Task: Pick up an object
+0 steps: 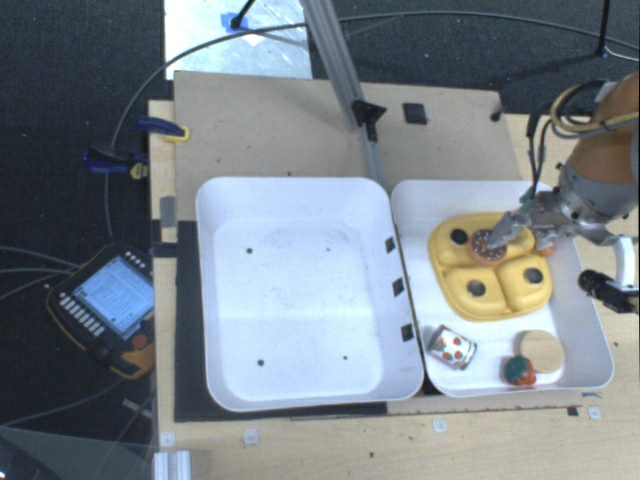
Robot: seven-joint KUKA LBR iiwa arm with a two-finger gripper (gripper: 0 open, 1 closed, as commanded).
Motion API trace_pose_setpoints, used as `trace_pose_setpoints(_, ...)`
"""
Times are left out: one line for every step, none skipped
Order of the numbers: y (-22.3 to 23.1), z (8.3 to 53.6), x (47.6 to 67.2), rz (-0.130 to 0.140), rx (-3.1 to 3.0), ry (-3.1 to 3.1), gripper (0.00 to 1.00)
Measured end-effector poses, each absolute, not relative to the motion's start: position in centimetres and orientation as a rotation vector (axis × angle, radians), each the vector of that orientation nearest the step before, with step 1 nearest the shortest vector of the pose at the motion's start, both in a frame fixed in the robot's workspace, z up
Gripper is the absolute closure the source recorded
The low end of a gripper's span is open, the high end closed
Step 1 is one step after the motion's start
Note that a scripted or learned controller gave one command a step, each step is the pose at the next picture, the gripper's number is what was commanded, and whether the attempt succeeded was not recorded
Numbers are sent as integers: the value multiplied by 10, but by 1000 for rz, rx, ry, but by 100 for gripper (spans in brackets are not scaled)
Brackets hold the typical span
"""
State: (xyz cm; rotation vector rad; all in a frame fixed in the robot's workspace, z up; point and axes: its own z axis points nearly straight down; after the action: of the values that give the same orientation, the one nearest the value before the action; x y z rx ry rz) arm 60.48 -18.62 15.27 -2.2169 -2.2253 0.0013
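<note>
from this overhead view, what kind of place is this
Most likely a robotics lab test bench, not a home or shop. Two shallow white plastic bins sit side by side on a brown board, a handheld teach pendant with a lit screen lies on the dark floor, and a grey-and-orange robot arm reaches in.

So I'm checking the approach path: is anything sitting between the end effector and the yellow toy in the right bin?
Nothing visible is. The end effector is already right over the yellow toy, at its top edge beside a small reddish ring. The cup and the tan disc lie apart, nearer the bin's front.
</note>
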Motion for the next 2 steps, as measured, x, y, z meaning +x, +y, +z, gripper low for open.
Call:
trace_pose_setpoints(-183,133,611,-11,-2224,-2237,0)
trace_pose_setpoints(-184,128,610,-8,-2224,-2233,0)
